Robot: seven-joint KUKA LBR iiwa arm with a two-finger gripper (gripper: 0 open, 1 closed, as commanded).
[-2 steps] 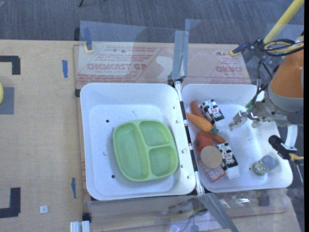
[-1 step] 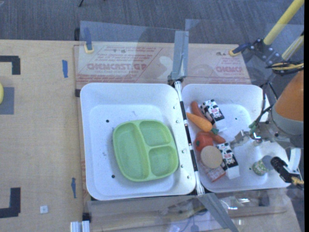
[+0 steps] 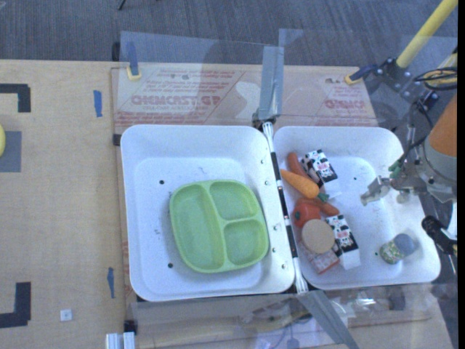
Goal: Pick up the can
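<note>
**Desk:** What sits nearest the lens?

**Photographer:** The right bin [image 3: 425, 271], at its near edge. The can [image 3: 397, 249] lies toward 5 o'clock of that bin, close to the near right corner. It is small and on its side. A dull blue-grey round end faces 1 o'clock, and behind it is a mottled green and pale body. It touches nothing else and lies well apart from the other items.

**Desk:** And those items?

**Photographer:** They run along the bin's 9 o'clock wall. A tan disc [image 3: 317, 236] rests on a red piece, with a black-and-white carton [image 3: 343, 237] just beside it at 3 o'clock. A red tomato [image 3: 306, 211] is at the disc's 11 o'clock. Farther back are an orange carrot [image 3: 300, 184] and a second carton [image 3: 320, 166].

**Desk:** The arm?

**Photographer:** It enters from 3 o'clock. The gripper [image 3: 376, 190] hangs over bare white floor just past the bin's middle, at 11 o'clock from the can and apart from it. Whether it is wide or narrow I cannot tell; the metal there is small and blurred.

**Desk:** The other bin?

**Photographer:** The left bin [image 3: 145, 151] holds a light green three-part plate [image 3: 218, 225], which lies flat near its middle.
</note>
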